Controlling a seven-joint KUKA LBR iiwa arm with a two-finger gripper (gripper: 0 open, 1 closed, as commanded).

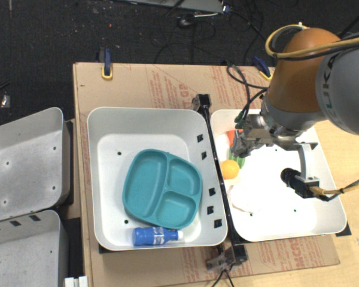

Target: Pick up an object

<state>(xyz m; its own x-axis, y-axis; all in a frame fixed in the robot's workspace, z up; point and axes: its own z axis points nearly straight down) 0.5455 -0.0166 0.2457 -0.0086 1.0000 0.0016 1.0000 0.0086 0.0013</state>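
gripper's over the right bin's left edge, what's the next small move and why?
Probably a short straight descent. The gripper sits in the right bin just above the orange ball, with green and red items at the bin wall beside it. Nothing shows between its fingers, so no grasp is confirmed.

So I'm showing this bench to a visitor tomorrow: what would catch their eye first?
Probably the teal divided plate lying in the left bin, with a blue bottle on its side just below it. Next, the grey arm's orange band, above the right bin, where its gripper hangs over a small orange ball.
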